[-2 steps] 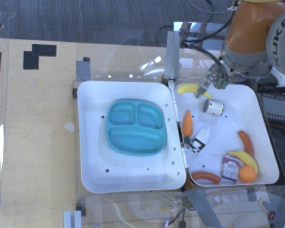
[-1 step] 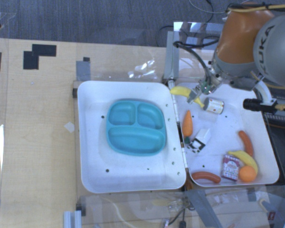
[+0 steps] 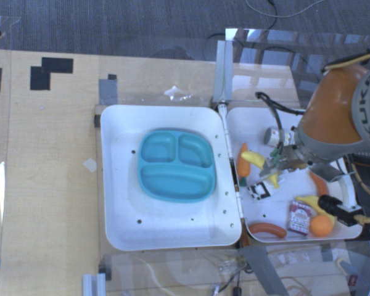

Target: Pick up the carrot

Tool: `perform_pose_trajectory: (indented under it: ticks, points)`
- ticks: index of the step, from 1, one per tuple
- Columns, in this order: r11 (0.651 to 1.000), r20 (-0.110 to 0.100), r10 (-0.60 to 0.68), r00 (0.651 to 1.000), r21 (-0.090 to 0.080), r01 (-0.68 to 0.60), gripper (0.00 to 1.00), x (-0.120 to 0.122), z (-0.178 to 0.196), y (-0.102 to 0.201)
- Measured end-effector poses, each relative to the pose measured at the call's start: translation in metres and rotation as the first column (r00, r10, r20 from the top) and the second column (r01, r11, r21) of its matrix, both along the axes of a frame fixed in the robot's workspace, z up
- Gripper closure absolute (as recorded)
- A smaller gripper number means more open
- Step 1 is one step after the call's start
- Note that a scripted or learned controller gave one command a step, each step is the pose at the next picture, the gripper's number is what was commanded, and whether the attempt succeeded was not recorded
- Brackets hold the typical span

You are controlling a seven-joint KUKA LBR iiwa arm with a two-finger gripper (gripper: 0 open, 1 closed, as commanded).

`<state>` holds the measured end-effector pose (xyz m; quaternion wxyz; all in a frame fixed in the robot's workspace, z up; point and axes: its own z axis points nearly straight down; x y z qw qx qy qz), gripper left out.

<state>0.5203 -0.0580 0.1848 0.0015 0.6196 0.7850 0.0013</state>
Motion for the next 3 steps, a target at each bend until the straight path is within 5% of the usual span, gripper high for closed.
perform_pose_trajectory:
  ticks: [1, 2, 3]
  points:
    - [1.0, 0.0, -0.001, 1.0, 0.0, 0.001, 0.0, 0.0, 0.0, 0.0]
    - [0.999, 0.004, 0.039, 0.999, -0.001, -0.039, 0.0, 0.03, -0.089, -0.032]
    - [0.997, 0.009, -0.075, 0.997, -0.001, 0.075, 0.0, 0.09, -0.096, -0.071]
